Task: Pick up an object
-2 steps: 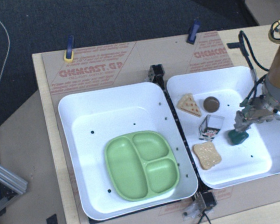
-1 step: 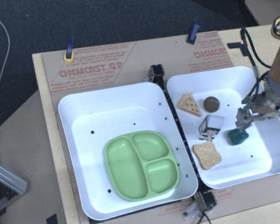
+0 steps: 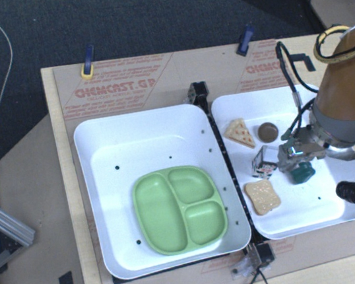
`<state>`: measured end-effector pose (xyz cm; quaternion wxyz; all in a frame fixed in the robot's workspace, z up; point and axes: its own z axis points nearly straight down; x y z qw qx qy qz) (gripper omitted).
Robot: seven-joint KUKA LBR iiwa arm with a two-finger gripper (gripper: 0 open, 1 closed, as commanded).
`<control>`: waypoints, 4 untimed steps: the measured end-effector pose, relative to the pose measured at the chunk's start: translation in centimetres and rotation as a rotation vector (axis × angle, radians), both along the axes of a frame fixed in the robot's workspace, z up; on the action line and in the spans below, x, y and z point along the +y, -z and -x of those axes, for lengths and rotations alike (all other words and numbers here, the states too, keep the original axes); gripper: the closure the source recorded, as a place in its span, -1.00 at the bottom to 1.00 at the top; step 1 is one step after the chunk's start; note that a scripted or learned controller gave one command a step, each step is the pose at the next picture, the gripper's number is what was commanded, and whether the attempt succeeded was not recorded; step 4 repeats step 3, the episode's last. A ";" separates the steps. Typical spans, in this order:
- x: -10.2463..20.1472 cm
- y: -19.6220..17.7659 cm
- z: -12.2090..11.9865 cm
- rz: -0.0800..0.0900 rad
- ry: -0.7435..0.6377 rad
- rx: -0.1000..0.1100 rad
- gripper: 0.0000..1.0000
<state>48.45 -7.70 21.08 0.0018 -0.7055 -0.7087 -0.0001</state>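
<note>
The arm hides the tool (image 3: 285, 157); its grip state is unclear over the right bin (image 3: 296, 216).

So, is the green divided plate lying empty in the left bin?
Yes, empty. The green three-compartment plastic plate lies flat in the left white bin, and all three compartments show bare green.

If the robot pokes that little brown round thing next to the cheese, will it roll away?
The brown round piece looks like a flat disc lying on its face in the right bin, so it would probably slide, not roll. It looks small, so likely light. The cheese wedge sits close beside it and might stop it.
</note>
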 end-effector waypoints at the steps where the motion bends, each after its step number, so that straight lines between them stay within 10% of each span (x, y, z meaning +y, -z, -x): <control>1: 4.4 0.1 -0.3 0.000 0.000 -0.001 1.00; 3: 15.8 0.0 -1.2 0.000 -0.003 -0.003 1.00; 4: 15.8 0.0 -1.2 0.000 -0.003 -0.003 1.00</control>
